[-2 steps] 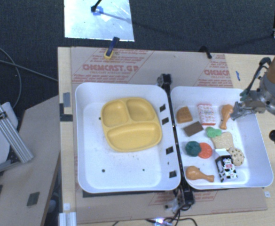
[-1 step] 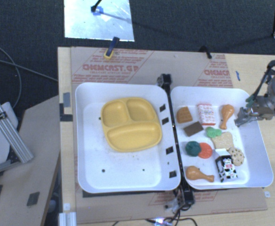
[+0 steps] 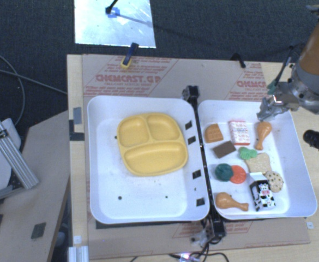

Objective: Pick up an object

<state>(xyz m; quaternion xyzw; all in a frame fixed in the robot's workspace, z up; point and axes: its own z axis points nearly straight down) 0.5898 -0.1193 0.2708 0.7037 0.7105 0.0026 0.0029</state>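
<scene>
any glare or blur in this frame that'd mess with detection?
Camera view: strong glare on the shiny sheet at top; bins evenly lit with soft shadows; end effector looks slightly blurred; small toys such as the drumstick are soft but distinguishable.

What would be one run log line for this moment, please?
arm: over right bin's far edge | hand: above drumstick, no contact seen | yellow tray: left bin | pick: not done

The arm (image 3: 317,64) is grey, with a broad orange band above a rounded grey wrist. Below the wrist sits a silvery metal gripper (image 3: 268,111), shiny in places. A black cable runs beside the wrist.
</scene>
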